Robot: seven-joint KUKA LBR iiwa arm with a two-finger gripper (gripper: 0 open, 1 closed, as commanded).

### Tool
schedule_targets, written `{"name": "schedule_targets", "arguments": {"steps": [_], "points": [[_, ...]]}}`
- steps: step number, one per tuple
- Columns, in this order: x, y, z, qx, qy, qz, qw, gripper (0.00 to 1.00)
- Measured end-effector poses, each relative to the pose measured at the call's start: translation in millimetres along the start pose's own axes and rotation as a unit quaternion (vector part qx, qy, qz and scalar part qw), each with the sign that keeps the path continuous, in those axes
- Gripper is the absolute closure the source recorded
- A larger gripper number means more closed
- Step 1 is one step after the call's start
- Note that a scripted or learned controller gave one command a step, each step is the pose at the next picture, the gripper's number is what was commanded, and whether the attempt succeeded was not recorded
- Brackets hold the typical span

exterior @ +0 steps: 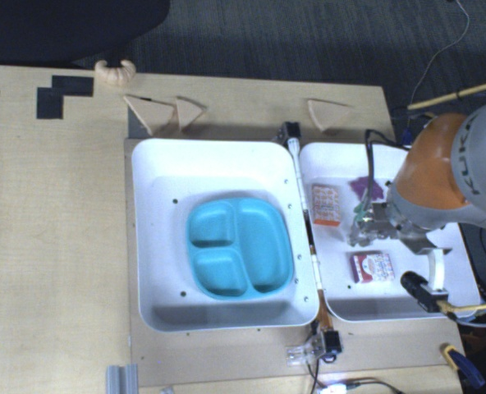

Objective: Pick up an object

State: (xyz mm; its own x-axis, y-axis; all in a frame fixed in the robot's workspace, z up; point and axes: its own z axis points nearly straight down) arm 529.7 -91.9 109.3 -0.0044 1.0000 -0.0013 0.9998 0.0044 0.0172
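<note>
I could not tell how my jaws stood. They pointed down beneath my wrist [370,224], too small and too cluttered with metal to read as wide or narrow, and I saw nothing between them. They hung over a bare patch of the right bin [341,298], so the worst risk, as I judged it, was closing on nothing at all.

Three things lay within reach. A red-and-white packet [371,267] sat just below me in the view, an orange-printed packet [326,203] just beside me toward the middle wall, and a purple scrap [364,189] a little further up, partly tucked under my arm [432,175]. Any of them would have served the task.

All three looked flat. I reckoned a straight descent could scrape the bin floor and push a packet aside rather than pinch it, or lift one by a corner and let it slip free. The orange-printed packet lay close to the wall between the bins, where one jaw might have struck the rim. The purple scrap was half hidden, so aiming for it would have been guesswork.

Further out, the left bin [157,220] held a blue divided tray [241,246], well apart from me, and the worktop [54,245] lay beyond it.
</note>
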Motion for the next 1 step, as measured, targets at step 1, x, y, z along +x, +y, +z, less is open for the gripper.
{"name": "schedule_targets", "arguments": {"steps": [1], "points": [[-60.3,35.3,-14.5,0.007,0.0,0.002,1.0,1.0]]}}
